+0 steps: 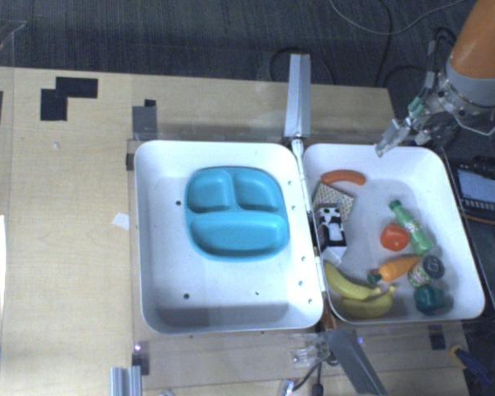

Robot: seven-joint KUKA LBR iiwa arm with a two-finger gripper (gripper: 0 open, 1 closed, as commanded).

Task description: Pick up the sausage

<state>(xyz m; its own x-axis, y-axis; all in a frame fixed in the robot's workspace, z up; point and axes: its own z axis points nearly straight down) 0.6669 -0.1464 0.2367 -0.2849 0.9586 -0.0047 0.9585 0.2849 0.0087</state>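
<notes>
Lying unlabelled in the right bin (445, 172), the sausage (343, 177).

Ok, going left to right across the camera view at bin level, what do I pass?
Blue divided plate in the left bin → checkered box → sausage → red ball → green bottle. The end effector hangs over the right bin's far edge.
</notes>
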